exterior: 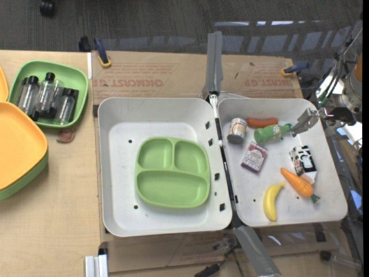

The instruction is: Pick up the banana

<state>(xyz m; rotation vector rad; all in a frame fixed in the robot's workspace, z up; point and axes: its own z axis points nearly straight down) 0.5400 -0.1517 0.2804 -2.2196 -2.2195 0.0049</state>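
Note:
The yellow banana [271, 201] lies in the right bin [331, 212], near its front edge, curved and resting flat. The gripper [304, 122] reaches in from the right over the far right part of that bin, close to a green bottle [271, 133]. It is well away from the banana, roughly a third of the bin's depth behind it. Nothing shows in the gripper.
An orange carrot [297, 183] lies just right of the banana. A black-and-white packet [302, 159], a purple box [254, 157], a small can [236, 130] and a red sausage [262, 122] share the bin. The left bin [115, 212] holds a green divided plate [173, 172].

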